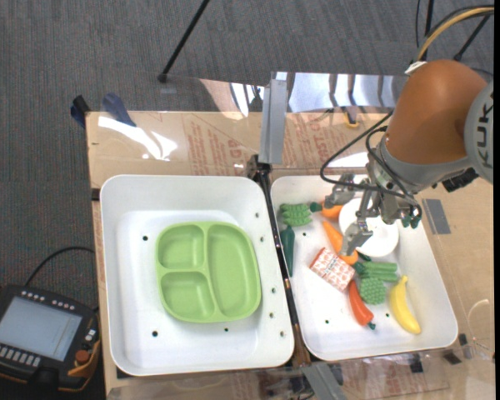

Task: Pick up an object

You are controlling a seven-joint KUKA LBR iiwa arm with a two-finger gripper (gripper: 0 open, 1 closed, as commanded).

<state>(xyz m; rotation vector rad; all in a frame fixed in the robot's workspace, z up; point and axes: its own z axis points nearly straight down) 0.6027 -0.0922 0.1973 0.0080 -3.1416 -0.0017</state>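
Claw [356, 242]: fingers' spread, cannot tell. Just beneath it, orange carrot [332, 238]: probably light, stiff, smooth plastic (likely slippery); pinch across mid-length.

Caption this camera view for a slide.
Gripper hovers over toy food in the right bin; green divided plate sits in the left bin.

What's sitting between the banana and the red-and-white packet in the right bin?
In the camera view, a green bumpy toy vegetable and an orange-red pepper lie between the banana and the packet.
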